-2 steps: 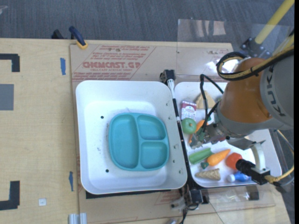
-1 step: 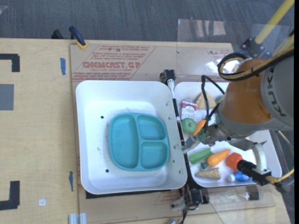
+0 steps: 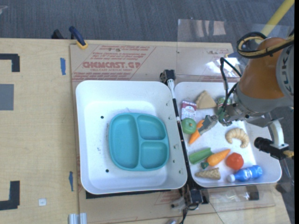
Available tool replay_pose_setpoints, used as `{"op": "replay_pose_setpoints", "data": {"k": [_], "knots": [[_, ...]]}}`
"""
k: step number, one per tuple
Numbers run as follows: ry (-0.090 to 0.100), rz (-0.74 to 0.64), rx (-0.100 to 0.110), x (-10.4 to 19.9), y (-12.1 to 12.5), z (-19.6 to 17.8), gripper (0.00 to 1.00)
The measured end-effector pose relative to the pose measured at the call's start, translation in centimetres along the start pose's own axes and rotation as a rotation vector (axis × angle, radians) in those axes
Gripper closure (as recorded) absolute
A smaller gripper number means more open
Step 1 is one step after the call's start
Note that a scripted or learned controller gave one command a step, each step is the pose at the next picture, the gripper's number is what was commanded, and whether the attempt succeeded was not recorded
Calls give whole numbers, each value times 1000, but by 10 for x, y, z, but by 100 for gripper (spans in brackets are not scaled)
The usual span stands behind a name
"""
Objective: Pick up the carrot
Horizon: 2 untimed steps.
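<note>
Grey carpet runs along the top of our view, and below it the pale wooden desk (image 3: 32, 139) carries a brown cardboard sheet (image 3: 117, 62) with red printing. On that sheet we see two shallow white bins side by side. We find the left bin (image 3: 88, 106) holding a teal divided plate (image 3: 138, 141) with three compartments, lying flat near the bin's middle.

We see the right bin (image 3: 271, 171) crowded with toy food. Near its upper left lies a small pink packet (image 3: 188, 110), and just right of that a tan wedge (image 3: 204, 100). Below the packet sits a green round piece (image 3: 188, 125). A thin orange carrot (image 3: 196, 131) lies slanted just beside that green piece, its upper end pointing toward the pincer. Lower down we see a green pod-like piece (image 3: 200, 154) touching or nearly touching a fatter orange carrot-like piece (image 3: 218, 157), with a tan cone (image 3: 209, 173) below them. To the right sit a red tomato (image 3: 234, 161), a croissant (image 3: 238, 136) and a blue bottle (image 3: 246, 173) lying on its side near the bin's lower edge.

From the right, we see the arm (image 3: 264, 73) reaching in over the right bin, its orange band above the wrist. We find the pincer (image 3: 210, 123) low over the bin, at the upper end of the thin carrot. We cannot tell whether it is wide or narrow, nor whether it touches the carrot.
</note>
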<state>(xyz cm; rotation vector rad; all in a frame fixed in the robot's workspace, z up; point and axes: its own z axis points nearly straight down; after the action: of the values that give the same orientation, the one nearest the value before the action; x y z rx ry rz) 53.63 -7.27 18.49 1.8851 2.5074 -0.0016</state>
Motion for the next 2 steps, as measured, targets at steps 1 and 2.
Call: {"op": "replay_pose_setpoints", "data": {"k": [1,2], "knots": [[6,161,8,-19,-52,63,0],[-3,-67,-17,-11,-56,91,0]]}}
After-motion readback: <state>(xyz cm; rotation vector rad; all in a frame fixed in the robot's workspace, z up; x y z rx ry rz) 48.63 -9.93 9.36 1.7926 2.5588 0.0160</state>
